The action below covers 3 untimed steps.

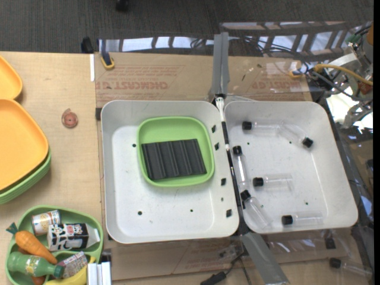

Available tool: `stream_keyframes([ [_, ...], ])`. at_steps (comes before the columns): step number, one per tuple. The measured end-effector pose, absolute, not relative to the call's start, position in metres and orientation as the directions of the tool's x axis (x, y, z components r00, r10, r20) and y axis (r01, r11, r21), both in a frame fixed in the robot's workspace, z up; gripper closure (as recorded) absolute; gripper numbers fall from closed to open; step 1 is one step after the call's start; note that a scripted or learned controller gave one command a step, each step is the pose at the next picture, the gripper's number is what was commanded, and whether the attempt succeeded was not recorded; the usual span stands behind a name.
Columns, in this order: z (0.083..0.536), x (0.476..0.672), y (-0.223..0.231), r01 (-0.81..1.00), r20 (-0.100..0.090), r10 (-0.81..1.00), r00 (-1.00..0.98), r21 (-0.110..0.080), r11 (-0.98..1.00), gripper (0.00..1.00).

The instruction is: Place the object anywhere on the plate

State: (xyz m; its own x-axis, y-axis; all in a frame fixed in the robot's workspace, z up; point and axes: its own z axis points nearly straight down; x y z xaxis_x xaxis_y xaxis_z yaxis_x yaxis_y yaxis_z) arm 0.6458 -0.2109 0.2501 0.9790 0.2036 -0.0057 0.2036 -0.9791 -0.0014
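Brown cardboard (154,76) is spread over the bench beneath the two white bins, with dark carpet behind it. A green plate (172,122) is seated in the left bin (119,183), slightly toward its far side. A black ribbed slab (175,159) lies flat on that plate, well inside the rim and covering most of the floor. If the slab is taken as the task's object, the placement is judged to be as good as done.

Several clear capped tubes (270,183) are scattered across the right bin (332,177), some along the wall next to the divider. The cabled end of the arm (359,64) is seen at the far right, beyond the right bin and well apart from the plate. Whether anything is carried there cannot be told.

Several risks can be foreseen. Should a tube be meant as the object, a slip is likely, since a round, smooth tube can roll when pinched. Those tubes pressed against the bin wall could be missed altogether. A tube released onto the ribbed slab might roll off and over the plate's low rim. The plate itself could be nudged or the slab dragged off if the arm is brought in low across the divider.
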Motion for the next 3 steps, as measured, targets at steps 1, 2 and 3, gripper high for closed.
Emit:
stream_keyframes([
  [1, 0.264, 0.645, -0.2, 0.207, -0.004, 0.207, 0.978, 0.0, -0.978, 0.0],
  [2, 0.261, 0.651, -0.193, 0.203, -0.004, 0.203, 0.979, 0.0, -0.979, 0.0],
  [3, 0.25, 0.652, -0.187, 0.203, -0.005, 0.203, 0.979, -0.001, -0.979, 0.0],
])
